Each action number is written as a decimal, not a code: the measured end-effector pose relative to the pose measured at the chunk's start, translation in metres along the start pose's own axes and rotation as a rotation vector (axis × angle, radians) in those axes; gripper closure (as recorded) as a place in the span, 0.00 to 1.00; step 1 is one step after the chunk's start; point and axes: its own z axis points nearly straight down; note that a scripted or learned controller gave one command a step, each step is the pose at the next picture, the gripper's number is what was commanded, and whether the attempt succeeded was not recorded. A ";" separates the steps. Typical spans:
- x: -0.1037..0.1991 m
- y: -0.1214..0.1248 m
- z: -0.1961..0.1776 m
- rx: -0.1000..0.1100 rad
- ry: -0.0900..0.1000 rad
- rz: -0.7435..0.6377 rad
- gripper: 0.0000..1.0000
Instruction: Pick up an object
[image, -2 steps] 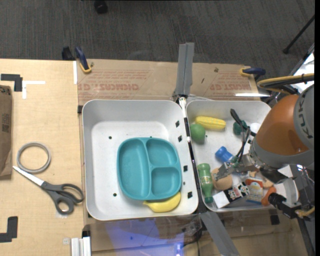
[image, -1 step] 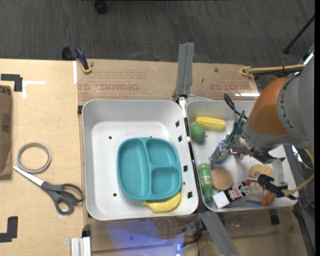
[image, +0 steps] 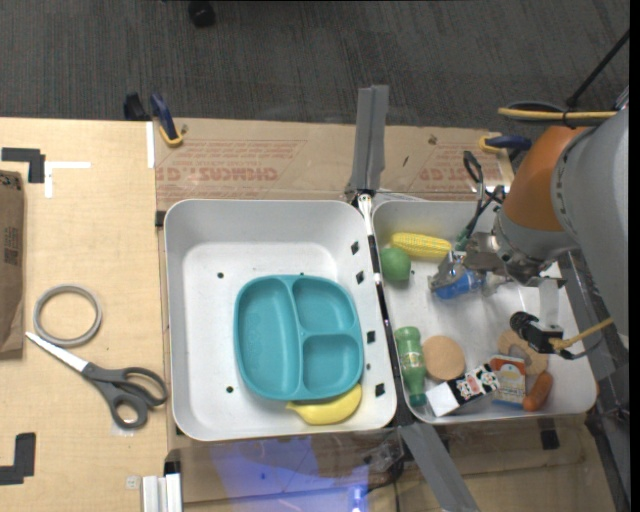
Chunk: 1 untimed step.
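My gripper (image: 452, 272) reaches into the right bin (image: 575, 400) from the right, under the grey arm with its orange band (image: 535, 185). It sits right over a small blue object (image: 462, 285) in the bin's upper middle, touching or nearly touching it. To the left lie a yellow corn cob (image: 421, 244) and a green round fruit (image: 396, 263). Lower down are a green bottle (image: 409, 352), a tan round bun (image: 444, 356), a black-and-white carton (image: 462, 390), a small orange-and-white box (image: 507, 381) and a reddish sausage (image: 540, 390).
The left bin (image: 190, 260) holds a teal divided plate (image: 298, 336) with a banana (image: 327, 408) at its lower edge. Scissors (image: 105, 380) and a tape ring (image: 67, 314) lie on the bench to the left. A grey divider (image: 368, 150) stands between the bins at the back.
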 end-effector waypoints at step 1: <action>0.000 0.000 -0.009 0.002 -0.001 -0.005 1.00</action>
